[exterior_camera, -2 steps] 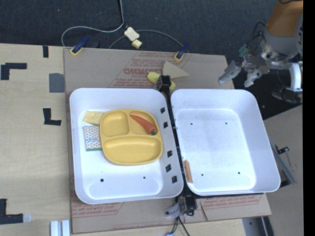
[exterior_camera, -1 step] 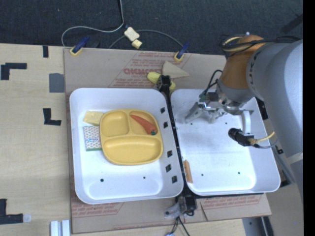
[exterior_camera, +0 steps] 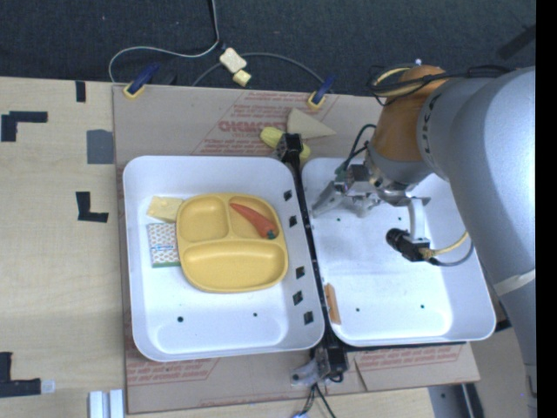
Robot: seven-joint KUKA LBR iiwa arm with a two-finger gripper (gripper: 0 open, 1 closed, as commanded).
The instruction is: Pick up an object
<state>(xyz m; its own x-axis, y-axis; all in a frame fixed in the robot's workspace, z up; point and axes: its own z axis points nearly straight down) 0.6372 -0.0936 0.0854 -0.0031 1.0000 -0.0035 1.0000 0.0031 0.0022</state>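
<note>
1. In the right bin (exterior_camera: 452, 320), toward its far left corner, the gripper (exterior_camera: 341, 197) hangs low over the white floor, below the orange-banded wrist of the arm (exterior_camera: 487, 146).
2. I cannot tell whether the gripper is spread or pressed together, and nothing is visibly pinched in it.
3. The nearest loose thing is a thin orange stick (exterior_camera: 332, 303) lying against the right bin's left wall, nearer the camera than the gripper, with its long axis running near-to-far along that wall.
4. The other candidates sit in the left bin (exterior_camera: 218, 338), left of the gripper across the divider: a yellow divided plate (exterior_camera: 228, 264) with a red pepper (exterior_camera: 256, 219) in its far right compartment, and a patterned sponge (exterior_camera: 162, 244) just beside the plate's left edge.
5. As I judge it, a pick of the stick means travelling toward the near side and closing across its narrow width.
</note>
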